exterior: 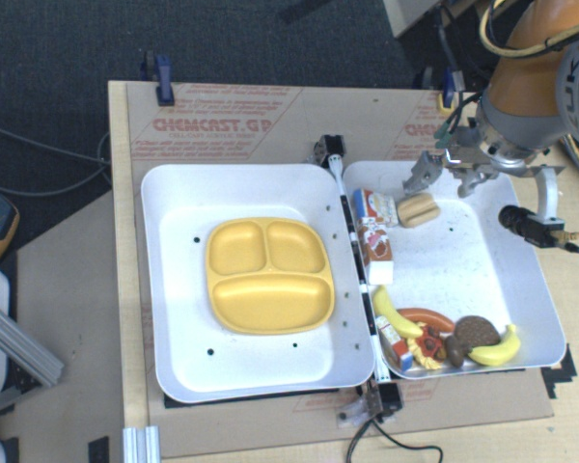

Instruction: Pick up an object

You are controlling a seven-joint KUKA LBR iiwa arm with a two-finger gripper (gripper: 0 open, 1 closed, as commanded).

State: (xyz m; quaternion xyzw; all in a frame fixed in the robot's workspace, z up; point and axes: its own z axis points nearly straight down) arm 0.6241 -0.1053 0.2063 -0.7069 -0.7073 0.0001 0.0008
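While the arm is seen reaching in over the right bin's far end, the gripper is hung with its two fingers spread, nothing between them. A tan block, bread-like, is found just below and left of the fingertips, near them but apart, on the bin floor. A red-and-white packet is laid along the bin's left wall, just beside the block. Toy food is piled at the near end: a yellow banana, a brown lump, a red sausage, and small items too jumbled to be named. A yellow divided plate is set in the left bin. Print on the packet cannot be read. The arm's upper part is cut off by the frame edge.
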